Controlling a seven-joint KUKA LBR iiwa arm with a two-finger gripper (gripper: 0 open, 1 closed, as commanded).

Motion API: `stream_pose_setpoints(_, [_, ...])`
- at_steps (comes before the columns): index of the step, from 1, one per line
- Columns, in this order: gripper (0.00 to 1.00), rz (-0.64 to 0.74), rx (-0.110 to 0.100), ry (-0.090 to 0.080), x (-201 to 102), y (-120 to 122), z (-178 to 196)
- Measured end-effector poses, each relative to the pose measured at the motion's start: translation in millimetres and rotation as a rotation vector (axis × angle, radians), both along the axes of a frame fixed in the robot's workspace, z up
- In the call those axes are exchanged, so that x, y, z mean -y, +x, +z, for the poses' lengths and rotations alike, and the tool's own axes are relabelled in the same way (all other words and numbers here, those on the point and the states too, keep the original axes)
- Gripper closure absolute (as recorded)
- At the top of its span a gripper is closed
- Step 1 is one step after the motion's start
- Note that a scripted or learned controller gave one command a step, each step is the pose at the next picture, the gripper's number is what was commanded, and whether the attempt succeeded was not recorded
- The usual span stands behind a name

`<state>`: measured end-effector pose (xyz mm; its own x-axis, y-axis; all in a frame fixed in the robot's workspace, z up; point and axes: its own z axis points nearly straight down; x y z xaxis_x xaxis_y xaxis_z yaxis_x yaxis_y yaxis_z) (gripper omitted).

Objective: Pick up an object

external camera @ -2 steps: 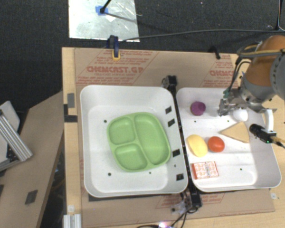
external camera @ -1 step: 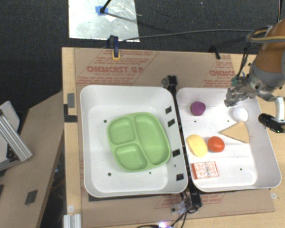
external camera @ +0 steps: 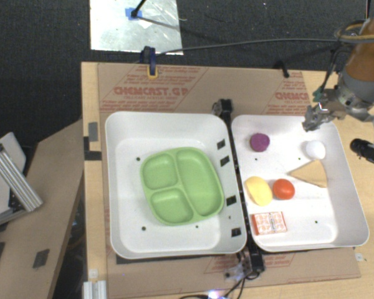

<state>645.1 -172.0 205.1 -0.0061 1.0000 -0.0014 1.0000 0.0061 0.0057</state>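
Observation:
The right bin [external camera: 343, 226] holds a purple ball [external camera: 259, 142], a white egg-like ball [external camera: 314, 149], a tan wedge [external camera: 311, 174], a yellow lemon-shaped piece [external camera: 258, 190], a red-orange ball [external camera: 283, 189] and a small red-and-white box [external camera: 269, 222]. My gripper [external camera: 314, 118] hangs over the bin's far right corner, just above and behind the white ball, with nothing visibly between its fingers. The arm with its orange band [external camera: 368, 58] comes in from the upper right.
The left bin [external camera: 121, 229] carries a green divided tray [external camera: 181, 185]. Black clips [external camera: 224, 108] run along the seam between the bins. A cable crosses the bench's back edge, and a blue-and-yellow clamp [external camera: 149, 61] sits there.

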Motion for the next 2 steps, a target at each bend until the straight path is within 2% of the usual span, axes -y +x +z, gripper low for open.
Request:
stream_pose_setpoints(1, [1.00,0.001,-0.001,0.000,0,1,34])
stream_pose_setpoints(2, [1.00,0.001,-0.006,0.002,-47,-26,41])
